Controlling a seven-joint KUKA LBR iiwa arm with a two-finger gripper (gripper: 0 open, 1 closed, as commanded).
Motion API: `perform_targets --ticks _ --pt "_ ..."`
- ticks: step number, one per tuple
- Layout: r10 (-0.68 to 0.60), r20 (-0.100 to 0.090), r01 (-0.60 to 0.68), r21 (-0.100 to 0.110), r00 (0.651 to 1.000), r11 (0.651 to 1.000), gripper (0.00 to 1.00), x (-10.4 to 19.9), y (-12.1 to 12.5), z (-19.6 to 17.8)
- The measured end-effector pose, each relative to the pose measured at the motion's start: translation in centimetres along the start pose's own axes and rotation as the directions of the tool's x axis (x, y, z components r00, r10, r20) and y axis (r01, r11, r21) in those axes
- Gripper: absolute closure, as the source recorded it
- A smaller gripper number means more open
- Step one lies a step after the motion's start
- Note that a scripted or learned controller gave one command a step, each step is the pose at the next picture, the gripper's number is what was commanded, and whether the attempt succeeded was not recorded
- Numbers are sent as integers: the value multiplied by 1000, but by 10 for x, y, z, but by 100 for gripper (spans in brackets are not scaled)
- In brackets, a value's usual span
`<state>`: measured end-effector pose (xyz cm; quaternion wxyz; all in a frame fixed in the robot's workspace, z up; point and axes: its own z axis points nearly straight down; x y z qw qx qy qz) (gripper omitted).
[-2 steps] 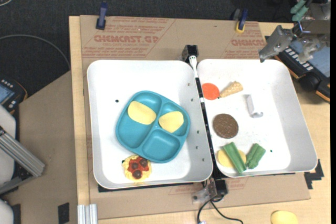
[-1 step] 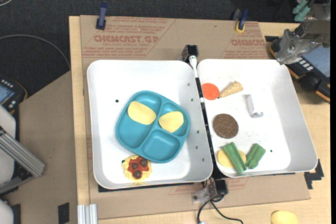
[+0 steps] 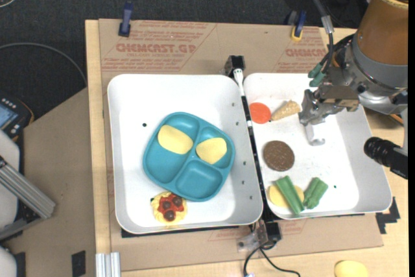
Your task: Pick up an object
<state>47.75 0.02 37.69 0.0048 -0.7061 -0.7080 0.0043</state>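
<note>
Bench: brown board on a dark floor, with two white bins side by side.
Left bin: a blue plate with two yellow pieces in its far parts; a small pizza toy lies just near of it.
Right bin: orange disc, cone, brown cookie, green sticks.
Gripper: over the right bin, right of the cone, nothing between its fingers; cannot tell whether they are spread.

Lab: clamped bench, 2 bins
</note>
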Motion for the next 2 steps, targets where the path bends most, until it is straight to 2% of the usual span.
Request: perform_targets --ticks 1,2 --pt "-4 -3 4 -35 1000 999 100 43 0 -168" --pt "3 2 -3 0 1000 1000 100 55 2 -39"
